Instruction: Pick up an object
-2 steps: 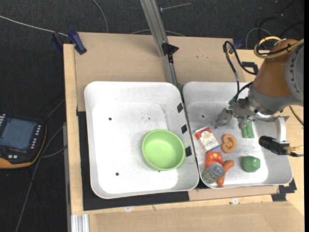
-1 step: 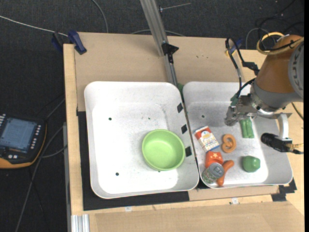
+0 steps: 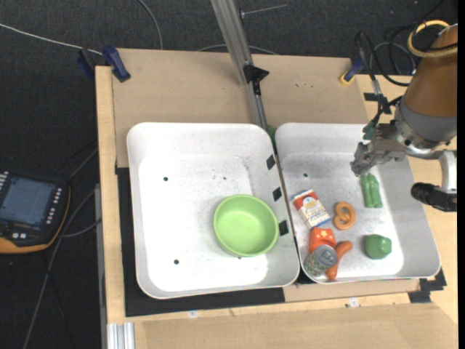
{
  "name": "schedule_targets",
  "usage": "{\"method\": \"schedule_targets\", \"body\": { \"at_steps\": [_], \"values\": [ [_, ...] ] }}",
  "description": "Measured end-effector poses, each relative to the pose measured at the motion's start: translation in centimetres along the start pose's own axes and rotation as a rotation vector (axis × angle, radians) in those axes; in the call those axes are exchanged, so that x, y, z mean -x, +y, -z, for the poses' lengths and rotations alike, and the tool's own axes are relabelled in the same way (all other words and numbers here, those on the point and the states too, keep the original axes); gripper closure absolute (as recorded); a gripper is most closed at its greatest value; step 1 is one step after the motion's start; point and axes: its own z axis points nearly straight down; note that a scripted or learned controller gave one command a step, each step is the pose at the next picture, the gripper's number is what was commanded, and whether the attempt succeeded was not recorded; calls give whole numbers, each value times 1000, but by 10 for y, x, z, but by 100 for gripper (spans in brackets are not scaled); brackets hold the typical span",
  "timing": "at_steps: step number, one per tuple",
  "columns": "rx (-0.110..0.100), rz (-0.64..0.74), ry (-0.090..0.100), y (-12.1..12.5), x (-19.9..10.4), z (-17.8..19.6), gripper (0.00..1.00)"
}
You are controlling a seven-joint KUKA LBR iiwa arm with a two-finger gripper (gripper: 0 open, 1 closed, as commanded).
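Dark carpet is surrounding the wooden bench (image 3: 189, 78) where two white bins are sitting side by side. I am judging a straight, slow descent best, centring on one item clear of its neighbours. Going left to right: the left bin (image 3: 156, 158) is holding a green bowl (image 3: 245, 226); the right bin (image 3: 320, 140) is holding a small carton (image 3: 311, 209), a can (image 3: 320, 259), a pretzel (image 3: 344, 214), a green stick (image 3: 372, 191) and a green ball (image 3: 377, 246). My gripper (image 3: 365, 162) is hovering just beside the stick's far end; whether it is apart or together, I cannot tell.
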Motion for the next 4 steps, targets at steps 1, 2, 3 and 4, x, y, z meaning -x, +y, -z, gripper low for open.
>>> {"method": "schedule_targets", "body": {
  "at_steps": [1, 2, 3, 4],
  "values": [
    [1, 0, 0, -2, 6, 61, 100],
    [-2, 0, 0, -1, 6, 81, 100],
    [-5, 3, 2, 10, -37, 68, 100],
    [-5, 4, 2, 26, -87, 55, 100]
  ]
}}
